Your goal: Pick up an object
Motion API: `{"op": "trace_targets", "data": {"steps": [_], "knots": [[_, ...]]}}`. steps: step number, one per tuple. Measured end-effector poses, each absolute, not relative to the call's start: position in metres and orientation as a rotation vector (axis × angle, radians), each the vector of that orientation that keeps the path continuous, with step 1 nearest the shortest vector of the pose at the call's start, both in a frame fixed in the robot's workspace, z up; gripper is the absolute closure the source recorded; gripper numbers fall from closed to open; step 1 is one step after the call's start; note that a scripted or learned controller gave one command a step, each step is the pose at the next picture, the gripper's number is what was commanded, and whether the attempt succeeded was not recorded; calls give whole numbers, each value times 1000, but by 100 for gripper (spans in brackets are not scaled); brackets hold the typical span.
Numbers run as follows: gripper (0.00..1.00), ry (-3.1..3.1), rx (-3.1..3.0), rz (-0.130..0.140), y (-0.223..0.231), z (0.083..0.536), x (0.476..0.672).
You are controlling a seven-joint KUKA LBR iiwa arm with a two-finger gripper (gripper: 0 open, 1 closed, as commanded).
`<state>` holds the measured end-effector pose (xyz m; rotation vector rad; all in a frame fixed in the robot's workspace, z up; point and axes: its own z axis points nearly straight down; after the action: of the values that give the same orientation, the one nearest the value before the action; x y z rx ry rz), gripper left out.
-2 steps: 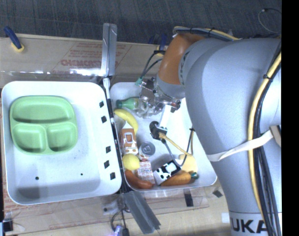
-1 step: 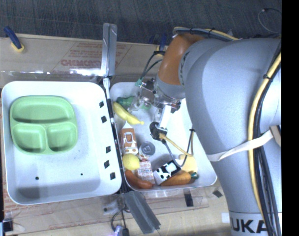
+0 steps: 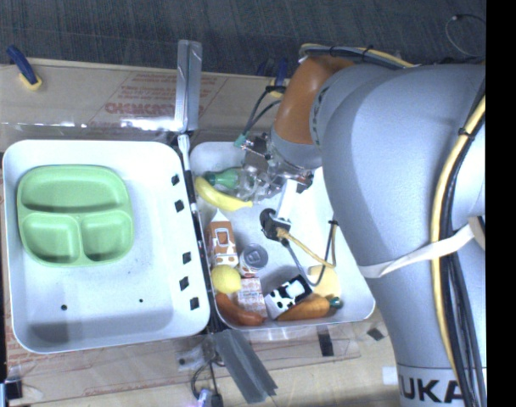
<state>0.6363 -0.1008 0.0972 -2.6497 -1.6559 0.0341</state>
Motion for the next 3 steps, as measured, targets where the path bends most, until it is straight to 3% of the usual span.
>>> {"op": "trace_targets", "data": {"steps": [1, 2, 3], "knots": [[0, -1657, -2649, 34, -100, 97, 636], [100, -1664, -2641, 41, -100, 103, 636], [0, -1664, -2641, 42, -100, 103, 636]]}}
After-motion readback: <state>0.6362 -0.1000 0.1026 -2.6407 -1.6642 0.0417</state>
